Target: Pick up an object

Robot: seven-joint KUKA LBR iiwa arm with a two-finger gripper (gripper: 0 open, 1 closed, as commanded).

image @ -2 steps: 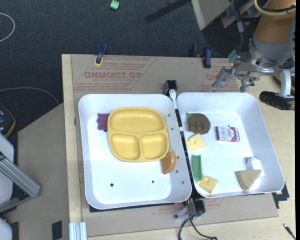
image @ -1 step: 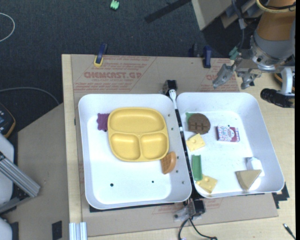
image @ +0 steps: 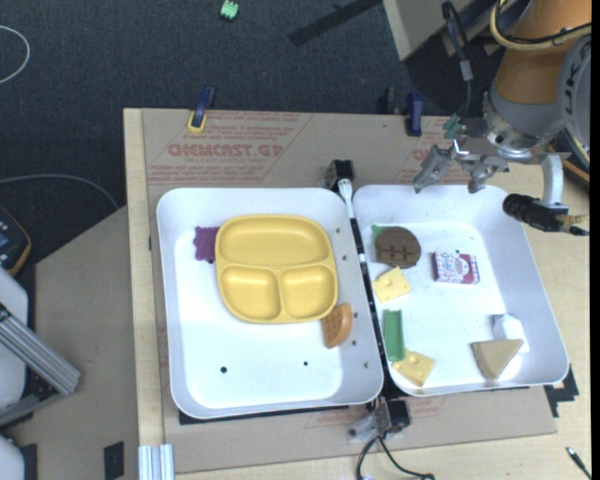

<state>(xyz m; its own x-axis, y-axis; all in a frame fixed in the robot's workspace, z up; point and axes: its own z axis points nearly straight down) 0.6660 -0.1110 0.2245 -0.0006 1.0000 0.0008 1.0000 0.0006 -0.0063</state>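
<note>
Below me the bench (image: 281,141) is covered by a brown sheet printed with red lettering, and two shallow white bins sit on it side by side, the left bin (image: 187,375) touching the right bin (image: 544,309) along their inner walls. A blue and yellow clamp (image: 200,112) grips the sheet's far edge, with a darker clamp (image: 412,111) further along. Beyond lies dark carpet (image: 112,56), where a small green piece (image: 229,9) rests.
</note>
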